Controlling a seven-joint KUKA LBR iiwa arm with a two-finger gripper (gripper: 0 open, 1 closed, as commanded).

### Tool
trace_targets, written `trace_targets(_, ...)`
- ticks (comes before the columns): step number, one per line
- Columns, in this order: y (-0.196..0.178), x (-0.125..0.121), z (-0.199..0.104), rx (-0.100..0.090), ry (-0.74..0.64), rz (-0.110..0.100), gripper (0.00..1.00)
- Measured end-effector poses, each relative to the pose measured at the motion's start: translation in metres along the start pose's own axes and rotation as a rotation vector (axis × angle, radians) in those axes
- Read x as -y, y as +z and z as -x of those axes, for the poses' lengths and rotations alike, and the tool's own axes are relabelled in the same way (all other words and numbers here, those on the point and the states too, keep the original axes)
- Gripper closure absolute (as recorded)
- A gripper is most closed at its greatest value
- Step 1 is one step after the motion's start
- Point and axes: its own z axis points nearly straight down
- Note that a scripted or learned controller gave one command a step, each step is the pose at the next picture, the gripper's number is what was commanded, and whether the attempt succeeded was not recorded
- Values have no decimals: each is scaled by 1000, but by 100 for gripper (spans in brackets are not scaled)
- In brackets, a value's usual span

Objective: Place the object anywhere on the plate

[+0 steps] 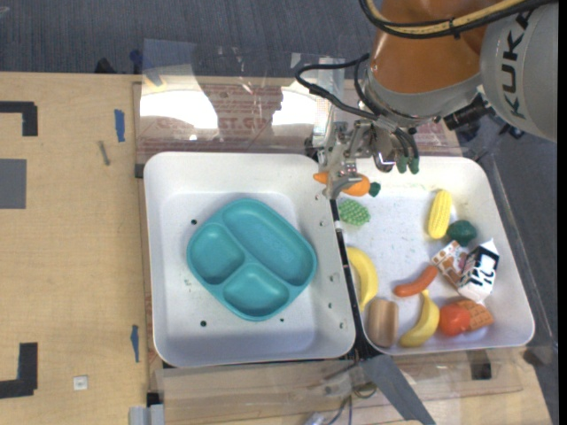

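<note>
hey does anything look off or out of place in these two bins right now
One thing: a toy carrot sits at the gripper, over the divide between the bins rather than on the teal plate. The other toys lie jumbled in the right bin. Nothing looks spilled or broken.

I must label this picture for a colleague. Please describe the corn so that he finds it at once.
Look in the right bin, along its far right side. The corn is the pale yellow bumpy cob standing on end just above the dark green vegetable; the bananas are smooth and curved.

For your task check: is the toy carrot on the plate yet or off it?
Off it: the toy carrot sits under the gripper by the right bin's edge; the teal plate lies leftward.
</note>
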Motion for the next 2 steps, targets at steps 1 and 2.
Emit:
trace_targets(1, 88, -32, -42, -6, -297, 0, 100)
trace_targets(2, 86, -31, -41, -2, -297, 0, 0)
